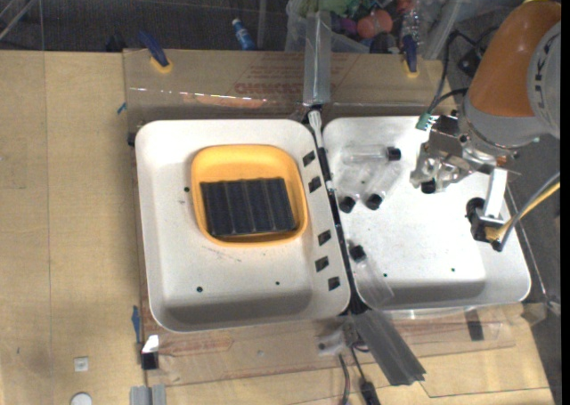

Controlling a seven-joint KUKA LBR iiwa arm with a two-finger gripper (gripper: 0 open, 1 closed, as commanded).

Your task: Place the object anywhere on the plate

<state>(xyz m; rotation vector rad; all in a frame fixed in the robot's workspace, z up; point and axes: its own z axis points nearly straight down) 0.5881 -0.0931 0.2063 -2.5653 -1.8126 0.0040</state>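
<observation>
I'm hovering my tool point(438, 172) over the right bin point(419, 261), can't tell its state. Object: likely the clear pieces with black caps point(370, 182) there. Plate point(248, 161) is sitting in the left bin point(169, 243). I'm judging this pre-grasp; next: descend, grab 1.

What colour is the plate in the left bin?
Yellow-orange plate, a dark ribbed object on it; camera view.

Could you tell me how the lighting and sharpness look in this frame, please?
Camera view: even overhead light, soft shadows; the right bin is bright and slightly washed out, so its clear objects are hard to read; the yellow plate and dark ridged object are sharp; the arm looks soft.
</observation>
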